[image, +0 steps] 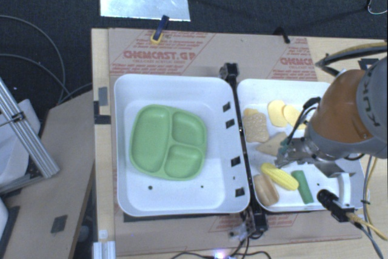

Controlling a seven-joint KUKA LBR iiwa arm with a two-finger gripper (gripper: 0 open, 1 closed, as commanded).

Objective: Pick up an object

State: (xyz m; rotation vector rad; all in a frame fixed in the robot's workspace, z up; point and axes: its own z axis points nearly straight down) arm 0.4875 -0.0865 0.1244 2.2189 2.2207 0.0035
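Reaching into the right bin (354, 91) from its right edge, the arm carries its gripper (290, 151) low over the toy food near the bin's middle. Whether the gripper grasps anything cannot be told; its tip is hidden against the clutter. Just beneath it lie a yellow corn cob (278, 177) and a green pickle-like piece (302, 185) toward the front edge, a bread slice (255, 124) near the left wall, and pale yellow chips (282, 112) toward the back. The left bin (130, 191) holds a green divided plate (168, 142). The step appears to be the descent onto a target; next comes closing squarely and lifting straight up.
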